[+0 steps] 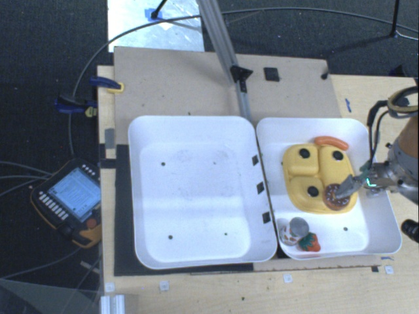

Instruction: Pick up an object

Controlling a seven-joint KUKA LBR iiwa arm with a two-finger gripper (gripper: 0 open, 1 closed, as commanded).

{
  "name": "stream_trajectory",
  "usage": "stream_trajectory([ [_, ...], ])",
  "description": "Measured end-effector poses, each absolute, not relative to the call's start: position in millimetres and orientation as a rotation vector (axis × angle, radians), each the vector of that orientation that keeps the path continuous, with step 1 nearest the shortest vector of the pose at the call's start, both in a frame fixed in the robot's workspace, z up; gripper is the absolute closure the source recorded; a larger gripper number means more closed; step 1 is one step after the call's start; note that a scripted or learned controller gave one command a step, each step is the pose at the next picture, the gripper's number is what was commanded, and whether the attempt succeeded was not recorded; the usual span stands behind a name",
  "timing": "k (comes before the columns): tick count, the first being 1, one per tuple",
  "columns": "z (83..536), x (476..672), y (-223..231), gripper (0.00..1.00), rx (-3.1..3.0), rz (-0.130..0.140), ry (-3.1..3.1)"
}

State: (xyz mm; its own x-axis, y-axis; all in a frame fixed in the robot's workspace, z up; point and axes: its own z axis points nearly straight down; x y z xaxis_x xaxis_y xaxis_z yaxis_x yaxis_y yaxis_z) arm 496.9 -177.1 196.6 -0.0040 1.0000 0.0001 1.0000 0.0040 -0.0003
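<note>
gripper [343, 190] over doughnut [336, 197]

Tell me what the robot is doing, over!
Gripper low over the yellow toy in the right bin. Nothing visibly gripped. Orange piece and small toys nearby.

yellow lumpy toy [317, 175] with dark spots lies flat in the right bin [376, 241], an orange sausage [331, 142] at its far edge.
</note>
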Motion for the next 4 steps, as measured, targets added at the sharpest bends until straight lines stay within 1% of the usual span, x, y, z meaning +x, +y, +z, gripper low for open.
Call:
stream_trajectory([
  [1, 197.1, 497.3, -177.2, 0.00, -2.217, -0.001, -2.227],
  [2, 155.1, 500.3, -177.1, 0.00, -2.218, 0.001, -2.222],
  [3, 115.7, 514.2, -178.5, 0.00, -2.216, -0.010, -2.226],
  [4, 118.0, 515.0, -176.4, 0.00, -2.218, -0.017, -2.232],
])
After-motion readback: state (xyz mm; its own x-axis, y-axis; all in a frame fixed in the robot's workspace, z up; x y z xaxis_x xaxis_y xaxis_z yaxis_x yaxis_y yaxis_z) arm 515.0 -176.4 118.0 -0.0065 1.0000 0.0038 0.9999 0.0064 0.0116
